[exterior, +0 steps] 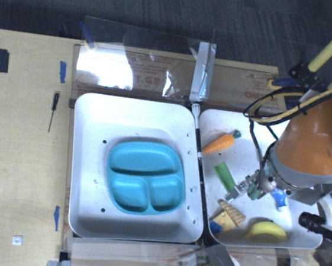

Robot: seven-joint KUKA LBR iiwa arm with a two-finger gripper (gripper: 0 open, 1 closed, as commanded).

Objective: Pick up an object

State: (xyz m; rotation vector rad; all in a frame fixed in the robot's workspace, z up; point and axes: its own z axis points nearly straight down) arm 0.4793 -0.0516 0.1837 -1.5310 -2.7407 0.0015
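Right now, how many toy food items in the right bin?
2 clear ones: a carrot at the far left corner and a banana by the near wall. The gripper and arm may hide others.

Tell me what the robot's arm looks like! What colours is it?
The arm comes in from the right with a big rounded orange band, and grey parts sit just below it. Black and yellow cables loop beside it. At its tip sits a small gripper of silvery metal, with a bit of green on it and a blue piece nearby. A black knob pokes out lower down.
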